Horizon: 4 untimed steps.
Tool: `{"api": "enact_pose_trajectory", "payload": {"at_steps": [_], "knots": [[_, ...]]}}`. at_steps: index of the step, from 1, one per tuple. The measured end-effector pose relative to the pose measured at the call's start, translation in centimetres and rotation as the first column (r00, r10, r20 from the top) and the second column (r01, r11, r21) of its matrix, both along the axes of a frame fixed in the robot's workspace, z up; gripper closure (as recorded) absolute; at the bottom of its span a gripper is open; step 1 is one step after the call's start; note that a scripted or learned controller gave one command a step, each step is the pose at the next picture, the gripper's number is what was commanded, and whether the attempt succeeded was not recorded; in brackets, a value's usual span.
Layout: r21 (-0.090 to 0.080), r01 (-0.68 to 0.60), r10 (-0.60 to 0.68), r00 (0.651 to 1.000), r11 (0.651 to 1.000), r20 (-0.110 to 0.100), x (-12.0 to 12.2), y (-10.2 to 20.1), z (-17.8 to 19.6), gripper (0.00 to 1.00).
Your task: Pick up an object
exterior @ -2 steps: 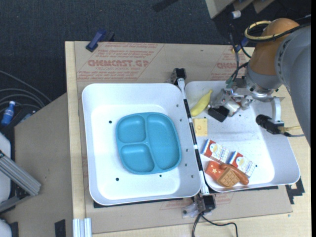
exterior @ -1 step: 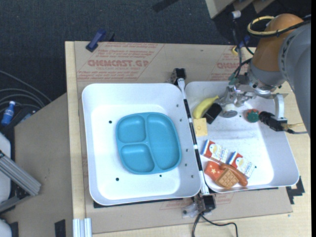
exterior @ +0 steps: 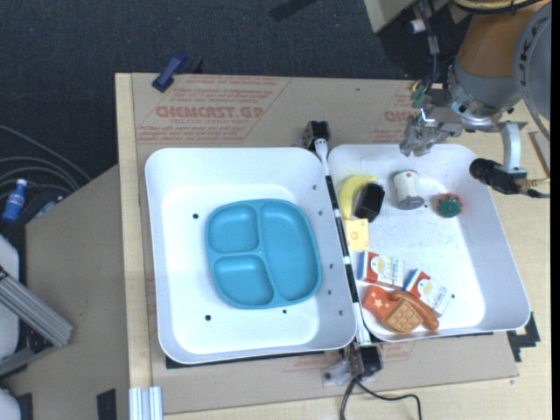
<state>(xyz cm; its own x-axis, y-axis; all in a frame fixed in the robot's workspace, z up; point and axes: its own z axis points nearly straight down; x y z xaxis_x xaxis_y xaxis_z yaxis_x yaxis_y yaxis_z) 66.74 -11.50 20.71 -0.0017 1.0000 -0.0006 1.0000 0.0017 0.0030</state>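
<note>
We note the tool (exterior: 422,138) hanging over the far rim of the right bin (exterior: 512,278), nothing visible between its tips; whether they stand apart or together we cannot tell at this size. Nearest candidate: a small grey cylinder (exterior: 406,189), just below the tool toward the camera, lying on the bin floor. Beside it to the right, a small green-and-red item (exterior: 449,205). Left of the cylinder, a yellow banana (exterior: 350,192) touching a black block (exterior: 369,201), both close to the bin's inner wall. Further toward the camera from the tool: a yellow tag (exterior: 357,233), a red-and-white packet (exterior: 401,276), a waffle-like piece (exterior: 404,313). Well off to the left, a blue divided plate (exterior: 262,252) in the left bin (exterior: 166,234).

Risks as we judge them: the cylinder may roll away under one-sided contact; a descent from the present spot could catch the rim; banana and block sit too close for a clean single grasp.
</note>
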Motion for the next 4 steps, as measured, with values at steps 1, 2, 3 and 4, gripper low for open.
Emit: {"api": "enact_pose_trajectory", "payload": {"at_steps": [1,2,3,4], "knots": [[0.000,0.001,-0.001,1.000,1.000,-0.002,-0.1,0.0,-0.1,0.00],[0.001,0.002,-0.002,1.000,1.000,-0.005,-0.1,-1.4,-12.3,0.00],[-0.001,0.001,-0.001,1.000,1.000,-0.002,0.0,-1.3,-11.2,1.00],[0.000,0.000,0.000,1.000,1.000,0.000,0.0,2.9,4.5,1.00]]}}
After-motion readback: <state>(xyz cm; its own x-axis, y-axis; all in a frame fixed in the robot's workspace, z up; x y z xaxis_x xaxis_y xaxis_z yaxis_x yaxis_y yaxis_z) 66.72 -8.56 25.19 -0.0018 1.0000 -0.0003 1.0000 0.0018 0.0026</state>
